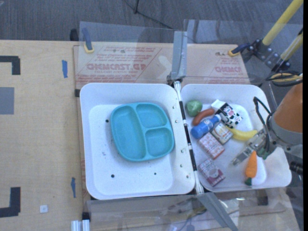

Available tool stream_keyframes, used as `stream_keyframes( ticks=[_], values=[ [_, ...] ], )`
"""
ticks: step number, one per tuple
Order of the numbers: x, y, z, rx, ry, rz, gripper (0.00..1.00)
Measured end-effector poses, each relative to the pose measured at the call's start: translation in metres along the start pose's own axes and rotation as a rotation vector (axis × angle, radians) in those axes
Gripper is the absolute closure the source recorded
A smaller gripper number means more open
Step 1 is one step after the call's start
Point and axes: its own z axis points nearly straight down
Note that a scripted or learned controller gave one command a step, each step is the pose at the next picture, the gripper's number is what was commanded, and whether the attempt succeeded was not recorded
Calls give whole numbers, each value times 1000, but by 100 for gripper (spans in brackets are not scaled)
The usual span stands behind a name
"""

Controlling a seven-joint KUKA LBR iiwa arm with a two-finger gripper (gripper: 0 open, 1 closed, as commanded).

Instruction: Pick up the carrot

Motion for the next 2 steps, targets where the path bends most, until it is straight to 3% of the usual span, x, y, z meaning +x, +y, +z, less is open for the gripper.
stream_keyframes(
  ticks=[1,2],
  values=[
    [-3,1,-12,-5,-12,3,100],
    [35,24,-54,4,6,40,100]
  ],
)
